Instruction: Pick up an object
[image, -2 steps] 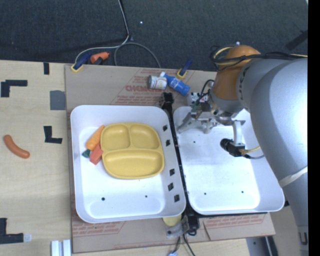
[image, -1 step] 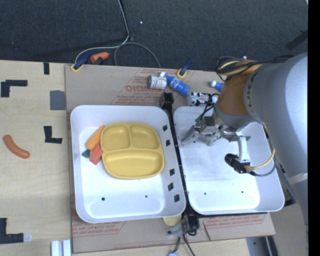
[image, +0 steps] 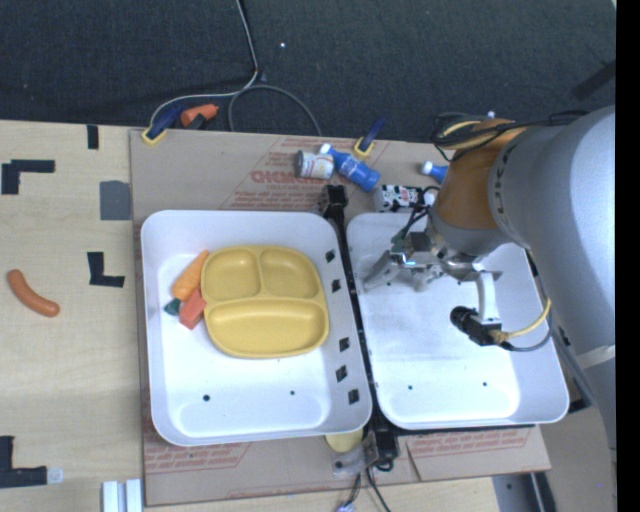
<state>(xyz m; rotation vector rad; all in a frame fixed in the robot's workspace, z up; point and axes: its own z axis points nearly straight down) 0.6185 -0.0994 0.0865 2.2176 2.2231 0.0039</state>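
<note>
In the left bin (image: 250, 405) lies a yellow divided plate (image: 265, 300). An orange carrot-shaped toy (image: 188, 275) and a small red and green piece (image: 189, 312) rest against the plate's left rim. My gripper (image: 400, 268) hangs low over the upper left part of the right bin (image: 450, 390), near the wall between the two bins. The grey arm with its orange band (image: 470, 195) comes in from the upper right. I see no object beside the gripper on that bin's floor.
A brown sausage-shaped toy (image: 32, 293) lies on the bench far left, outside the bins. Blue and white clamps (image: 340, 165) sit behind the bins. A black cable plug (image: 475, 325) hangs from the wrist over the right bin.
</note>
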